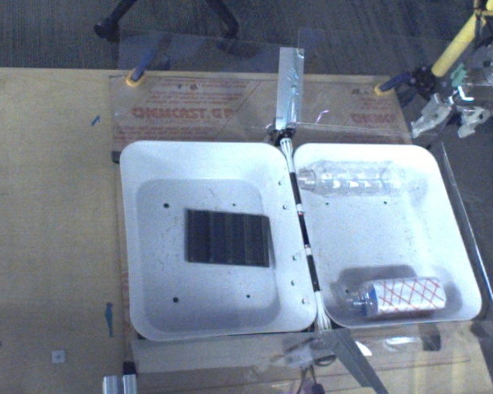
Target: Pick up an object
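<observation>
A dark ribbed rectangular pad (228,237) lies flat in the middle of the left bin (148,179). In the right bin (444,220), a clear plastic bottle (349,179) lies on its side along the far wall. A white tube with a red lattice print and a blue cap (403,295) lies along the near wall. My gripper (453,112) hangs at the top right, outside the right bin's far right corner and apart from every object, with a yellow hose above it.
A taped divider (302,236) runs between the two bins. Clamps (135,77) hold a clear sheet at the back of the bench. A metal post (289,89) stands behind the bins. Chair legs (172,2) are on the floor beyond.
</observation>
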`<move>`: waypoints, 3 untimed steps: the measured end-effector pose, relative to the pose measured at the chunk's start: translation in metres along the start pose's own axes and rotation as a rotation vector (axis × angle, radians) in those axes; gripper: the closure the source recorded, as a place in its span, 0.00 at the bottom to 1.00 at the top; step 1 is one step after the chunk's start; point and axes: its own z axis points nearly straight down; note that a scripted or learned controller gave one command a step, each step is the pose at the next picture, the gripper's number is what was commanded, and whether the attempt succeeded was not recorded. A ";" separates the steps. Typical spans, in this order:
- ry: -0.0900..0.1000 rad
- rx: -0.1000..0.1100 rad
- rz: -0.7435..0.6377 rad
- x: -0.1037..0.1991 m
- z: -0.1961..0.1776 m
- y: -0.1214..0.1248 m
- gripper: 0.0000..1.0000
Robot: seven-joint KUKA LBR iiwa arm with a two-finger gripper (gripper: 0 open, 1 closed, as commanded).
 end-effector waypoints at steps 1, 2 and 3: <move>0.001 0.002 0.174 0.083 0.077 -0.038 0.00; 0.001 0.002 0.122 0.044 0.089 -0.087 0.00; 0.001 -0.007 0.081 0.082 0.197 -0.142 0.00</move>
